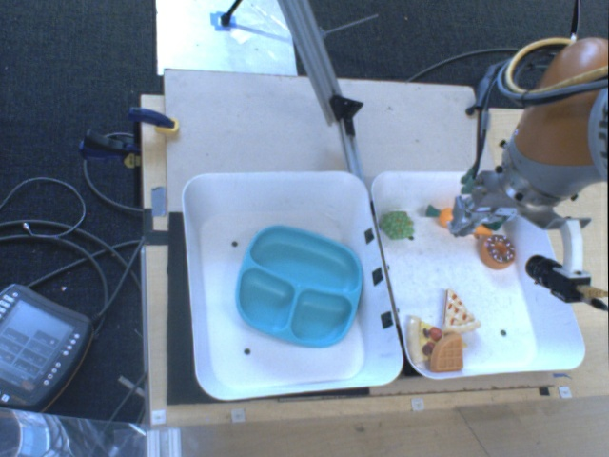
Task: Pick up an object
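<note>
Fingers of the gripper (463, 219) hang low over the far side of the right bin (533, 350), right against an orange toy carrot (443, 216) that they partly hide; how far apart they stand cannot be made out, nor any grasp. That bin also holds one broccoli floret (397, 224), one doughnut (498, 251), one pizza slice (458, 312) and one waffle (444, 352). One blue divided plate (300, 285) lies in the left bin (214, 350).

bins (285, 374): smooth white plastic | tray (300, 286): glossy blue plastic | bench (247, 122): matt pale board
</note>
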Controlling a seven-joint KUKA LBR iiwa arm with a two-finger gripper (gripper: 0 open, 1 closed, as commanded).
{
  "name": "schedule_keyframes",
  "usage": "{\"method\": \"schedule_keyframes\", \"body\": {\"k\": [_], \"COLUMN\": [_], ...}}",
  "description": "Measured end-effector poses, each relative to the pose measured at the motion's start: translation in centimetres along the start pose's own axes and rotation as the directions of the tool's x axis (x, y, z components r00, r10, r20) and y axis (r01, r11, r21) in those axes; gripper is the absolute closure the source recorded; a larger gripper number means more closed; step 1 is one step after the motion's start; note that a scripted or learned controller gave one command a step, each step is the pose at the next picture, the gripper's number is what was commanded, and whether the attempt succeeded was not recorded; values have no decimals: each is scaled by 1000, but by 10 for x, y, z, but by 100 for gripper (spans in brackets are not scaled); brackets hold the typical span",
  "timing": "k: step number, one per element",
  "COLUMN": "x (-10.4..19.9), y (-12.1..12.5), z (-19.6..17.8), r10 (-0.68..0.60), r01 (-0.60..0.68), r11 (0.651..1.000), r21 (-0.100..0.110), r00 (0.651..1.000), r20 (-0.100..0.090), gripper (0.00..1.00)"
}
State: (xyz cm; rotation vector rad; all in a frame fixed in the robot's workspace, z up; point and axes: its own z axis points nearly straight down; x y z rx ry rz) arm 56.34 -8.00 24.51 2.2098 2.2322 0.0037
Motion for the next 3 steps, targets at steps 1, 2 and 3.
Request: {"method": "schedule_keyframes", "body": {"k": [1, 2, 3], "x": [51, 101, 153], "y": [8, 14, -1], "z": [-5, -6, 2], "r10": [-1, -1, -1], "r01": [1, 1, 1], "r11": [1000, 1000, 1000], "r21": [0, 0, 3], "r00": [1000, 1000, 1000], "r20": [-1, -1, -1], "gripper": [100, 100, 100]}}
